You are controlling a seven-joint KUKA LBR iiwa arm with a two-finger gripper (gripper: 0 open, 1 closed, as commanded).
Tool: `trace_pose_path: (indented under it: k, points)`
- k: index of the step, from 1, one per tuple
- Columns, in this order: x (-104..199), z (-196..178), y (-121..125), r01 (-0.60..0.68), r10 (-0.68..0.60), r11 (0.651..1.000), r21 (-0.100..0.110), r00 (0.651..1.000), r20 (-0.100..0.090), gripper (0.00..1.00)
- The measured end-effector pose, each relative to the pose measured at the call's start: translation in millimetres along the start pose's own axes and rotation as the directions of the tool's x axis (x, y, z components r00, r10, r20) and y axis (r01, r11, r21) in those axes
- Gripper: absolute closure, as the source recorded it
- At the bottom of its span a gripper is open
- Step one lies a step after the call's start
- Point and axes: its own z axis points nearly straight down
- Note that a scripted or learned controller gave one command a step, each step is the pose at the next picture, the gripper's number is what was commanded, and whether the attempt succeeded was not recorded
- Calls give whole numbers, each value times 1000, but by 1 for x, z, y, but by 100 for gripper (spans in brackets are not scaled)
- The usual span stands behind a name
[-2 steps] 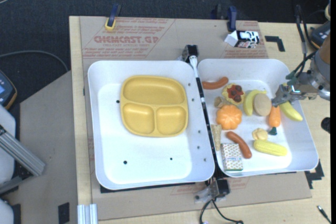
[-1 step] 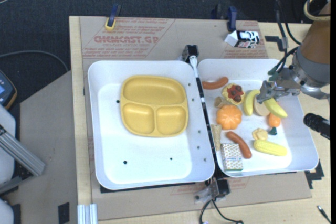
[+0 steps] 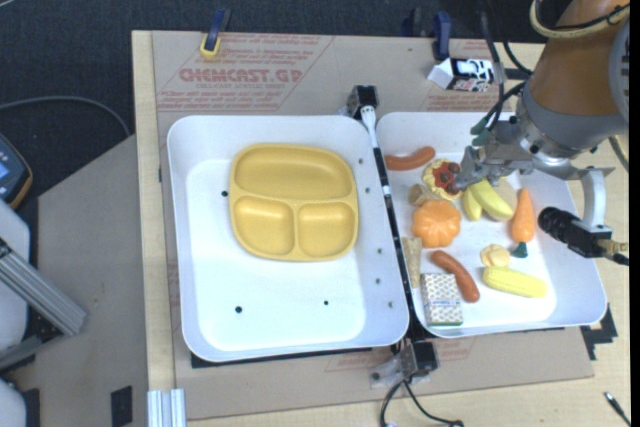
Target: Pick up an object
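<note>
The bench (image 3: 300,65) was evenly and brightly lit from above. Soft, short shadows were cast inside the white bins (image 3: 200,245), whose floors were slightly washed out. Mild softness was seen throughout, and the floor beyond the bench's far edge was left dim.
</note>
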Motion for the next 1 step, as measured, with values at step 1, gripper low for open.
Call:
trace_pose_path:
  k: [1]
  points:
    - [54, 8, 18, 2, -2, 1000, 0, 1000, -1, 100]
